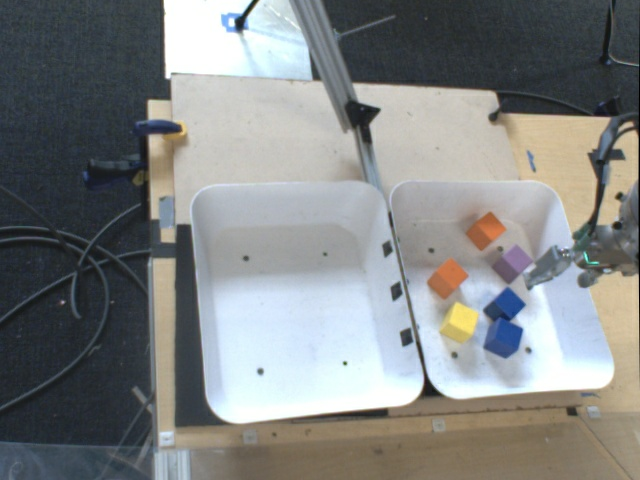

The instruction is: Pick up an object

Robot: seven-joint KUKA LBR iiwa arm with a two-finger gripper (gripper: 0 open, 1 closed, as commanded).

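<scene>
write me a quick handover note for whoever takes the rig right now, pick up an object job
Gripper: at the right bin's right side, beside the purple cube, nothing seen between its fingers.
Objects: six cubes, all in the right bin: two orange, the purple one, one yellow, two blue.
Left bin: white, next to the right one.
Done: nothing lifted.
Left: grasp a cube and raise it; purple is nearest.

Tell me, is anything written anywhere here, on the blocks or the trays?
No text is readable.
The blocks, such as the yellow block, have plain faces.
The black tabs on the right bin rim carry no legible marks.
</scene>
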